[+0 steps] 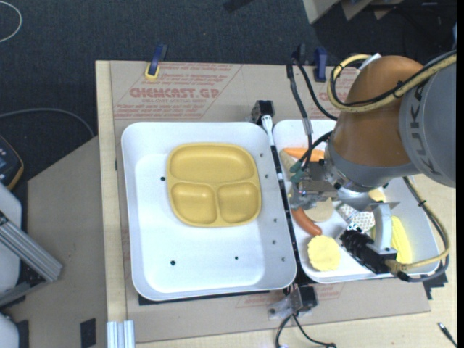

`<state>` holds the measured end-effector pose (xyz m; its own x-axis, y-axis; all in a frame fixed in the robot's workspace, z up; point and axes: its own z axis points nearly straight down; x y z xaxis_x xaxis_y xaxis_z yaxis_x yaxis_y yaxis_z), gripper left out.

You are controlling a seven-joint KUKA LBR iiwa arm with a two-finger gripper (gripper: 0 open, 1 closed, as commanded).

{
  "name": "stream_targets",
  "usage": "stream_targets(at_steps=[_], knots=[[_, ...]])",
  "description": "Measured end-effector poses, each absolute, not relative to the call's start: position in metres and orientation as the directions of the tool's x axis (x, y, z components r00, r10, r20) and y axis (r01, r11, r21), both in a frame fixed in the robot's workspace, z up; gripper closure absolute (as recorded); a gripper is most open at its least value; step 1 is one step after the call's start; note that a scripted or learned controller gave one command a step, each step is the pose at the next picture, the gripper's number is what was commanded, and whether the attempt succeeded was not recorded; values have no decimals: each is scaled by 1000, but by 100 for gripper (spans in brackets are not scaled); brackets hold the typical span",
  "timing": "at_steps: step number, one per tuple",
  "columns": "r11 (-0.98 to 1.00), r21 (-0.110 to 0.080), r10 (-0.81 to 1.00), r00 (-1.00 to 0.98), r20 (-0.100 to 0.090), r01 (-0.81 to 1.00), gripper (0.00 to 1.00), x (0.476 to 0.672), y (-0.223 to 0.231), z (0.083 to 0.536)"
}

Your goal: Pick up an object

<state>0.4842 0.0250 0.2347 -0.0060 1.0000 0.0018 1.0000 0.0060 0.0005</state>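
From the camera view, the arm leans in from the right and hangs low over the right bin, its orange band and grey wrist covering most of that bin's middle. The gripper sits near the bin's left wall, but the wrist hides its working end, so I cannot tell how it is set or whether anything is in it. The candidates lie crowded around it: an orange piece toward the far wall, a sausage-shaped item just nearside of the gripper, a yellow round object in the near corner, and a yellow strip to the right. The left bin carries a yellow divided tray (well apart from the action). The likely trouble, as I judge it, is crowding: a descent here could nudge neighbours aside, pinch two items together, or catch the wall between the bins, leaving the close empty.
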Motion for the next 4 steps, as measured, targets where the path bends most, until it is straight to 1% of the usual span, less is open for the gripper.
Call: stream_targets(at_steps=[1, 2, 3, 4], knots=[[1, -5, 1000, -1, 1, 1000, 100, 490, 31, 219], [-1, 1, 1000, 1, 0, 1000, 100, 482, 26, 234], [1, -1, 1000, -1, 0, 1000, 100, 491, 35, 223], [0, 2, 1000, 0, 0, 1000, 100, 485, 31, 235]])
